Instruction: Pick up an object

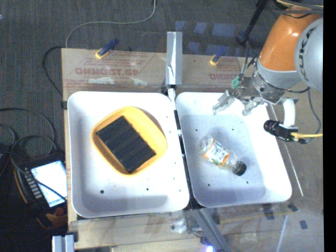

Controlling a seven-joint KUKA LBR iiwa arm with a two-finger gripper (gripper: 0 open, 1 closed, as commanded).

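Centrally, clear plastic bottle (222,156), orange-green label, dark cap, lying flat

The arm (294,41) is reaching in from the right, its orange band bulging at the upper right corner with the grey casing curving beside it. Below the band the wrist is angling down and to the left. The pincer (236,105) is hanging at the end of it, its two pale fingers (223,103) standing spread apart, pointing down and left, with nothing between them. A green fitting is showing just above the fingers, and a black cable end with a yellow lead is trailing off to the right of the wrist.
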